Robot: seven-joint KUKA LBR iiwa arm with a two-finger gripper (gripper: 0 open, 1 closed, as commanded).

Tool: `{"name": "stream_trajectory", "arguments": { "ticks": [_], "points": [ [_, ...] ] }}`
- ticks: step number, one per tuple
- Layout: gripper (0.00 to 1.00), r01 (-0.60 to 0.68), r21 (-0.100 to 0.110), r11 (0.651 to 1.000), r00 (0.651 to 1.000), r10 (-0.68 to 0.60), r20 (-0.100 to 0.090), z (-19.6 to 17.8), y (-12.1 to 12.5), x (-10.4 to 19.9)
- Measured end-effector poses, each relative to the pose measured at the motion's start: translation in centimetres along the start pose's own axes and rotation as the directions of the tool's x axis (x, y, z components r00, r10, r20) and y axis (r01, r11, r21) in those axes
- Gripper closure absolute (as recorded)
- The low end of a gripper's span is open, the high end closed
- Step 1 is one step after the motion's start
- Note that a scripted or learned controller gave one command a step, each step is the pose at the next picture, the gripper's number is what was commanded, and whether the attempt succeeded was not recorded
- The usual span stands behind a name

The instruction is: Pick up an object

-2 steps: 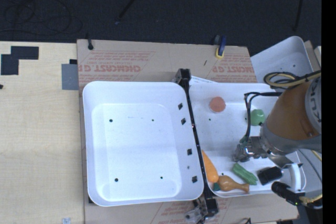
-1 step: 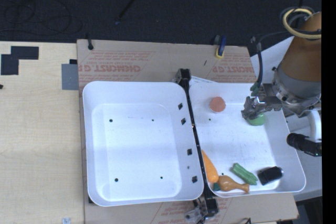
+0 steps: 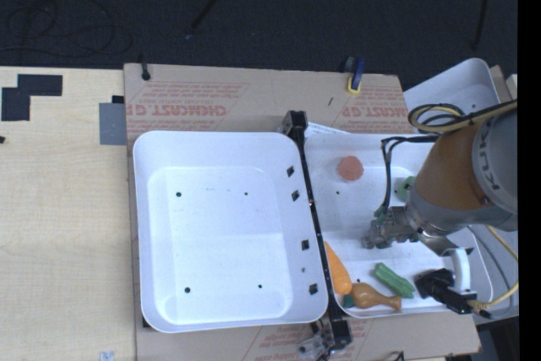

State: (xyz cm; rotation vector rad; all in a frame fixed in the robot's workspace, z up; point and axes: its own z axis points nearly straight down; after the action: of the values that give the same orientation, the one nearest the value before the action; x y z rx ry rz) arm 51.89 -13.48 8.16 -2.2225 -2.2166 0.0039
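In the right bin [image 3: 365, 144], my gripper [image 3: 379, 235] hangs low over the middle of the floor, reaching in from the right. A pink round object [image 3: 350, 169] lies toward the back of this bin, apart from the gripper. An orange carrot [image 3: 338, 268] rests along the bin's left wall near the front. Beside it lie a tan gourd-shaped piece [image 3: 377, 297] and a green piece [image 3: 395, 280] at the front edge. A pale green object [image 3: 407, 183] peeks out behind the arm, partly hidden.
The left bin [image 3: 144, 182] stands beside the right one, separated by a black divider rail [image 3: 306, 199]. Both bins rest on a cardboard sheet [image 3: 211, 101]. The grey and orange arm [image 3: 461, 173] covers the right bin's right side.
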Motion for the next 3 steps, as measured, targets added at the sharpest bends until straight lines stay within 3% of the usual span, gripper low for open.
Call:
{"name": "stream_trajectory", "arguments": {
  "ticks": [1,2,3],
  "points": [
    [0.0,-0.001,-0.003,1.0,1.0,0.001,0.0,-0.7,0.1,0.0],
    [0.0,0.009,-0.016,1.0,1.0,-0.009,0.002,-11.1,8.2,3.6],
    [0.0,0.002,0.007,1.0,1.0,-0.002,-0.003,-0.7,1.6,4.2]
  ]
}}
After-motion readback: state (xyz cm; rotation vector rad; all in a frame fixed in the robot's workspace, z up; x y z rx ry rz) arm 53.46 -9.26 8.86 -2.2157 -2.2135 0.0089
